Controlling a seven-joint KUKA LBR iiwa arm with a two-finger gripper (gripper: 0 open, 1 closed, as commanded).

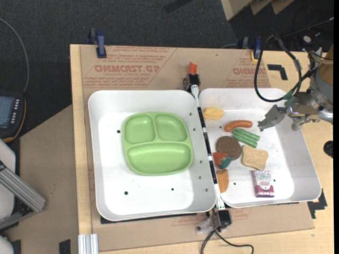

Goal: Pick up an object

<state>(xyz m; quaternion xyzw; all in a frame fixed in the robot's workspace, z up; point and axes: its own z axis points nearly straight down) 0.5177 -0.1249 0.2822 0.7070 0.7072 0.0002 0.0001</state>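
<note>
The right bin (304, 157) holds several toy foods: a yellow piece (213, 113), a red-orange sausage (238, 125), green beans (246, 137), a brown patty (229, 147), a slice of toast (255, 157), an orange carrot (222, 180) and a pink carton (263, 183). My gripper (277, 125) hangs over the upper right part of this bin, just right of the sausage and the beans. It is open and nothing sits between its fingers. The arm comes in from the right edge.
The left bin (106, 184) bears a green divided plate (157, 143). A black-and-white ridge (205, 142) separates the two bins. Black cables (259, 78) loop above the right bin near the wrist. Blue clamps (99, 42) grip the board's far edge.
</note>
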